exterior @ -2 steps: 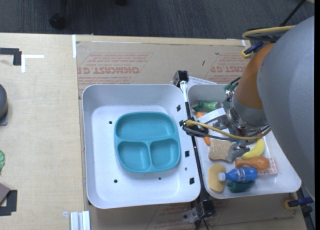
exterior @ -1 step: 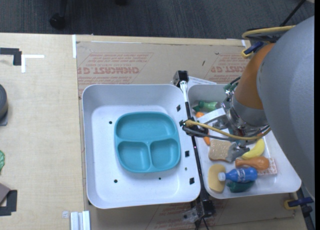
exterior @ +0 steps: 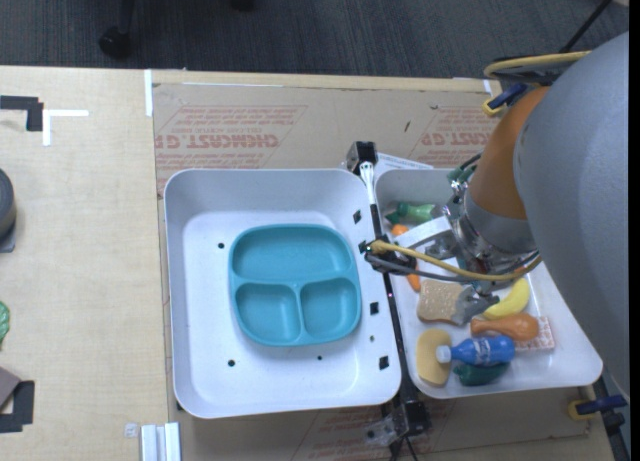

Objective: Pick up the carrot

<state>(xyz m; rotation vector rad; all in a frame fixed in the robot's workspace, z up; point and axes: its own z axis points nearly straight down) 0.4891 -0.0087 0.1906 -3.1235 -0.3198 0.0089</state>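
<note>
the carrot (exterior: 508, 327) lies low in the right bin (exterior: 580, 349), beside the banana (exterior: 510, 299); i cannot tell the gripper (exterior: 470, 294) state; descend centred over it, clear of the blue bottle (exterior: 482, 352).

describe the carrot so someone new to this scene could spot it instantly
Look in the right-hand shallow white bin, under the grey arm. Near its front right part lies the carrot, a stubby orange tapered toy lying sideways. It sits just below the curved yellow banana and above the blue plastic bottle; it alone is solid orange with a pointed end.
</note>
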